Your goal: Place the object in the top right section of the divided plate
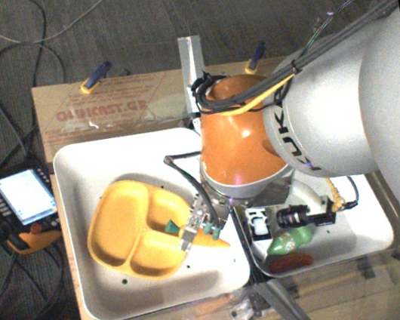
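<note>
So there's two white bins side by side on the bench. The left bin [92, 289] has a yellow divided plate [132, 229] sitting in it, three sections, tilted a bit relative to the bin walls. The right bin [367, 237] is mostly covered by the big grey arm [344, 107] with its orange band [239, 141], but near the front wall I can see a green thing [291, 240] that looks like a pepper or something, and a dark red sausage-shaped thing [289, 262] just in front of it, the two about touching. The gripper [200, 228] is down low at the plate's right edge, and it's pinching what looks like a toy carrot [212, 240]: orange tapered body poking out to the right of the fingers, a bit of green at the other end, by the plate. The carrot is lying roughly flat, right at the rim of the plate on the side nearest the bin divider, partly over the plate and partly over bare bin floor. Hard to say whether it's resting on the rim or just above it.
</note>
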`<state>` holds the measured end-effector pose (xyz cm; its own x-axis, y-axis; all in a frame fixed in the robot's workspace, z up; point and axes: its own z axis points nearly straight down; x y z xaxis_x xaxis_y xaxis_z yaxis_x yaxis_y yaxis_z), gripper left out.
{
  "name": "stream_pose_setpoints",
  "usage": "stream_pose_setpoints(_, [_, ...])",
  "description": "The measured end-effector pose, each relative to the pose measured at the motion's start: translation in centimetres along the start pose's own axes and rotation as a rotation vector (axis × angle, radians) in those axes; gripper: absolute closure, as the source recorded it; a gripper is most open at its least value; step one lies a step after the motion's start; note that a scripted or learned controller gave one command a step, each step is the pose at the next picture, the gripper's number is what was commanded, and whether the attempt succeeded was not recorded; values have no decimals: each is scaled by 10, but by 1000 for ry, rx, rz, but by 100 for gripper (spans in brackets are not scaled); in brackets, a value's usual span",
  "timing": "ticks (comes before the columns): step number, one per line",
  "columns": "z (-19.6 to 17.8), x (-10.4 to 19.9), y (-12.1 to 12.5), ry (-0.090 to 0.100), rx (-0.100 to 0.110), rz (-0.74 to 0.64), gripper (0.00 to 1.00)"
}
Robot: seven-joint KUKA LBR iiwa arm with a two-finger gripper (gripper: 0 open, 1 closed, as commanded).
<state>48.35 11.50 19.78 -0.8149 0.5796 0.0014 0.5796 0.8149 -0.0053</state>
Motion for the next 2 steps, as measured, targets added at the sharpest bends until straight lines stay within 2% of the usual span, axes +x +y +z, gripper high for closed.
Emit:
stream_pose_setpoints(1, [25, -11, 6, 3, -2, 55, 100])
stream_pose_setpoints(2, [18, 10, 15, 0, -1, -123, 100])
